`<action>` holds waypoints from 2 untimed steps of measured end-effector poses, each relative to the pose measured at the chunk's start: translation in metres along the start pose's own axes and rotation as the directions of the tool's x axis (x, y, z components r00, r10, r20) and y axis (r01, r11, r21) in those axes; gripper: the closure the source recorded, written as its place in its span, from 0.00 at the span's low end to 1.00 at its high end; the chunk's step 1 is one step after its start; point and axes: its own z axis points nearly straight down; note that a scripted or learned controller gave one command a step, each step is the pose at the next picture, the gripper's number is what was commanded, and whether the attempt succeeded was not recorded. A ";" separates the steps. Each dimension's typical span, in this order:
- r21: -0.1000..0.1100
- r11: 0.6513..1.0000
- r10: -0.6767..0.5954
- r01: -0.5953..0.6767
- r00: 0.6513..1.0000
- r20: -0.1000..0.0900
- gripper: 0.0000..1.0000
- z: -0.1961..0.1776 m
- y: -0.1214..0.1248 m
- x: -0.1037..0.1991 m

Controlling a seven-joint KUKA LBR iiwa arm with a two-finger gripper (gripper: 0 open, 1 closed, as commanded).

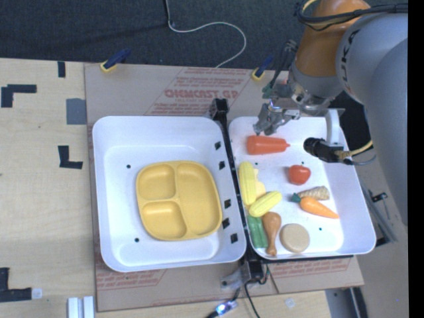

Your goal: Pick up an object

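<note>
At the near edge of the right bin (361,227) lay a round tan biscuit (295,238), with a chicken leg (271,227) at its 9 o'clock and a green vegetable (256,231) beyond that, against the bin's left wall. Just behind them sat a corn cob (264,203), a second pale yellow cob (247,181) along the left wall, and at 3 o'clock an orange carrot (318,208) touching a knobbly ginger root (315,193). A tomato (299,174) stood apart in the middle.

Farther back, the long red carrot-like piece (267,145) lay crosswise near the far left corner. The claw (271,124) hung just beyond it, at its 12 o'clock, nearly touching; whether its fingers were parted or closed could not be told. Bare floor lay at 3 o'clock of the red piece.

The left bin (109,177) held a yellow divided plate (177,199), with open white floor all round it.
</note>
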 end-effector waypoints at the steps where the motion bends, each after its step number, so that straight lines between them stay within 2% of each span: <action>1: 0.001 1.000 0.001 -0.001 1.000 0.001 1.00 -0.011 -0.033 0.045; 2: -0.002 1.000 0.003 -0.003 1.000 0.001 1.00 -0.012 -0.021 0.056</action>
